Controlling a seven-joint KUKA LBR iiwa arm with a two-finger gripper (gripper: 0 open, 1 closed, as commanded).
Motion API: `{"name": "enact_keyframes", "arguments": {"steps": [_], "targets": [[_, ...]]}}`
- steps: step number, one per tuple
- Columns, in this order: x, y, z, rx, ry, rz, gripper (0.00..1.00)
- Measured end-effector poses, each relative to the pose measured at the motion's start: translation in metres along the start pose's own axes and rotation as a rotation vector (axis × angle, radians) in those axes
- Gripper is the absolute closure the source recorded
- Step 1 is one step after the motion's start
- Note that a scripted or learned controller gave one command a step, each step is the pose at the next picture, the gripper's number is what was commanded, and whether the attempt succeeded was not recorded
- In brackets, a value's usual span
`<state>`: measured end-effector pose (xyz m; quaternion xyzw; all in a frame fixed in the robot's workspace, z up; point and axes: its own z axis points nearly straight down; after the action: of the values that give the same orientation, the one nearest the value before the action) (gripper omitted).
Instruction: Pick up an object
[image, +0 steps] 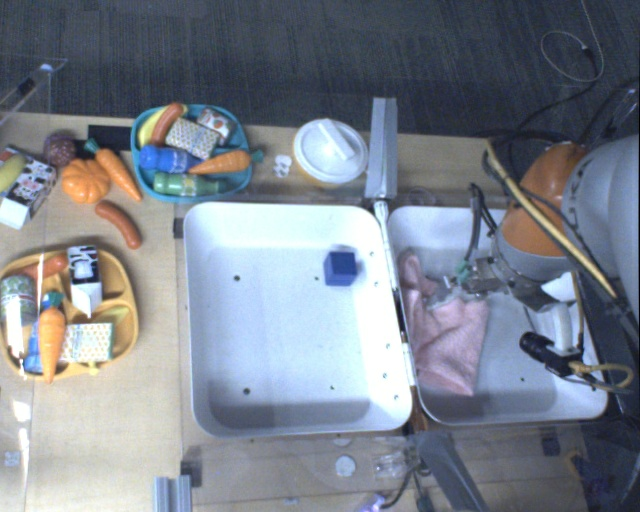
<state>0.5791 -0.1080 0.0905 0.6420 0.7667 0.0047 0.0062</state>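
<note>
Two bins (200, 330), one blue cube (341, 267)

This looks like a robot lab. A big grey robot arm with an orange band (560, 215) reaches over two shallow white plastic bins (215, 400) on a wooden bench (100, 440). Black cables (570, 45) trail around it.

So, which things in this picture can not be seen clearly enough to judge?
- Tool: too small and dark against the pink cloth in the camera view; whether it touches the cloth cannot be told.
- Right bin: its right side is covered by the arm.
- Blue cube: its far faces are hidden.
</note>
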Motion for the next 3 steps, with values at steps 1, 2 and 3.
{"name": "enact_keyframes", "arguments": {"steps": [1,2,3], "targets": [[-0.026,-0.049,-0.001,0.001,-0.002,-0.06,0.0],[0.003,-0.022,-0.001,0.0,-0.002,-0.214,0.0],[0.026,-0.049,-0.001,-0.003,-0.003,-0.233,0.0]]}}
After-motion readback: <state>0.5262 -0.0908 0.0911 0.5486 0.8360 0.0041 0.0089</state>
